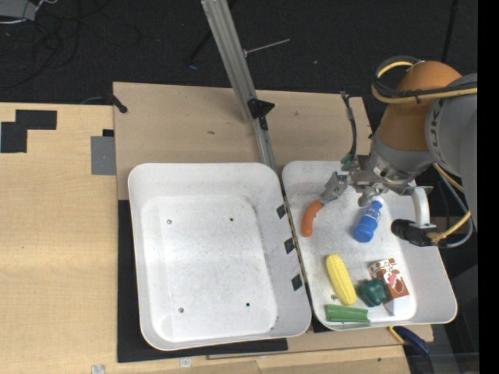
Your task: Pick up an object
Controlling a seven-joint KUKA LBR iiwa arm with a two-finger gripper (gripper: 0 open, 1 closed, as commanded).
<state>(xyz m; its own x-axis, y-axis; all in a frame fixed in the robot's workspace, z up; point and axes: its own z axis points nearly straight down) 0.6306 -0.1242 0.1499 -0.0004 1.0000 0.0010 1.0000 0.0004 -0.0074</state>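
Pale wood covers the bench (pixel 47 232), and two shallow white bins sit on it side by side. All the objects lie in the right bin (pixel 437 306); the left bin (pixel 156 181) has only its bare speckled floor.

At the far end of the right bin the gripper (pixel 352 187) hangs from the grey arm with the orange band. Its fingers (pixel 335 187) are spread apart and released, with nothing between them.

Two objects lie close. The blue bottle (pixel 366 221) sits just beside the fingers, a little nearer and to the right, its long axis running near to far with its cap toward the wrist. The orange carrot (pixel 309 216) lies near and to the left of the fingers, close to the bin's left wall, also stretched roughly near to far.

The bottle looks like the shorter reach, a small shift toward the near right. A grasp across its narrow width would probably suit it best.

Further toward the near end lie a yellow corn cob (pixel 340 278), a green bean pod (pixel 346 313), a dark green piece (pixel 374 291) and a red and white carton (pixel 390 277), all well apart from the gripper.
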